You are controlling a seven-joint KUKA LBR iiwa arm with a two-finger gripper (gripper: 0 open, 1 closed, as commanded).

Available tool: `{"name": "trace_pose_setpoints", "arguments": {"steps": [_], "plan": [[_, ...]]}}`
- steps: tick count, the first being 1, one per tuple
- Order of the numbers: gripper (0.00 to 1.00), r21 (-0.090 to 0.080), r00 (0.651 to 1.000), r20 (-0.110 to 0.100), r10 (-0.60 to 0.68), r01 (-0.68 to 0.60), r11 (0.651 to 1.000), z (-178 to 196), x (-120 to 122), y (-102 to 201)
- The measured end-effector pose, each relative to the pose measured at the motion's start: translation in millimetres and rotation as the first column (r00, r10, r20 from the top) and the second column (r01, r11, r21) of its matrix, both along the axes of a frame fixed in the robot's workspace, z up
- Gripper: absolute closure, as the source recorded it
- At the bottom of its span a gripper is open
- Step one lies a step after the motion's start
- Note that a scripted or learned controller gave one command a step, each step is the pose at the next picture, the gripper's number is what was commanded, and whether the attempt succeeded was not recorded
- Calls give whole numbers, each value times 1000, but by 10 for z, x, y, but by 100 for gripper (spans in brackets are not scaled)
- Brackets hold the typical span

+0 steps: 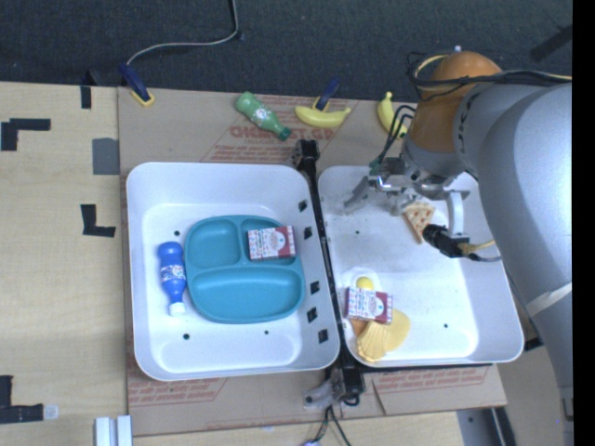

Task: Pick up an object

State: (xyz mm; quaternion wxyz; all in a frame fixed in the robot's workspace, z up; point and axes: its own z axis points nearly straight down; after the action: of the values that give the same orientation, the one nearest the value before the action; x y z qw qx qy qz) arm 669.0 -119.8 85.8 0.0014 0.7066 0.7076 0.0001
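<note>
Hovering upper middle of the right bin (483,342), gripper (367,191) fingers apart, gripping nothing, cracker (418,218) just right, long axis top-left to bottom-right.

Even overhead light, bright on the two shallow white plastic bins (149,277), with soft, short shadows; the whole picture is slightly blurry and grainy.

My bench (56,249) has a pale wooden top with some black tape marks (26,130) on its left part. A brown cardboard sheet (186,128) with red printing lies over the middle of it. Behind the bench I see a dark carpet floor (279,17), and a thin white cable (186,40) runs across it. The light is even and soft.
</note>
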Motion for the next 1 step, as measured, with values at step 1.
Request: {"name": "trace_pose_setpoints", "arguments": {"steps": [1], "plan": [[0,0,1000,0,0,0,1000,-4,-2,183]]}}
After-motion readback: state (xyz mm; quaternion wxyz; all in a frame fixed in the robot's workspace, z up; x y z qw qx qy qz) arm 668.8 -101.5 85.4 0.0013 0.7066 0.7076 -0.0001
